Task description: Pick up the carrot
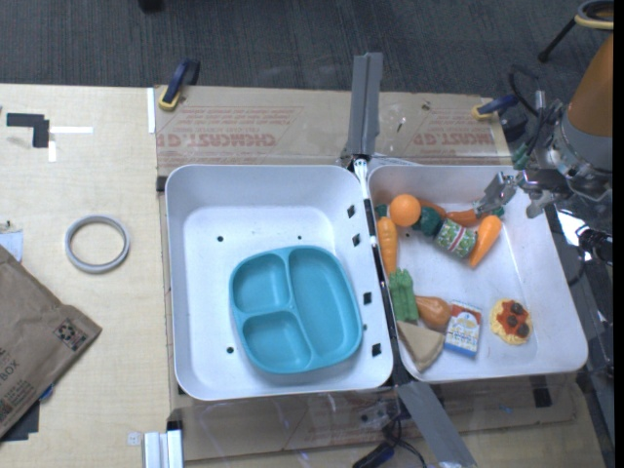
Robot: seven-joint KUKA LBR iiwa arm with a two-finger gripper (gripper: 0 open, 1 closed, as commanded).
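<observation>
Your gripper (509,191) hangs low over the upper right corner of the right bin (546,364), its fingers slightly parted with nothing between them. Just beside and below them, a short carrot (485,239) lies tilted against a green-labelled bottle (450,234); a second, longer carrot (388,245) lies along the divider wall on the bin's left side, below an orange (405,210). The near carrot looks like the easier target: I judge you should drop onto its free lower end, away from the bottle, closing across its narrow width. The bin's far wall and right rim sit close to the wrist, so room to swing is tight there; the white floor around the small pizza toy (511,321) is the most open. The left bin (195,261) holds a blue divided plate (292,305).
</observation>
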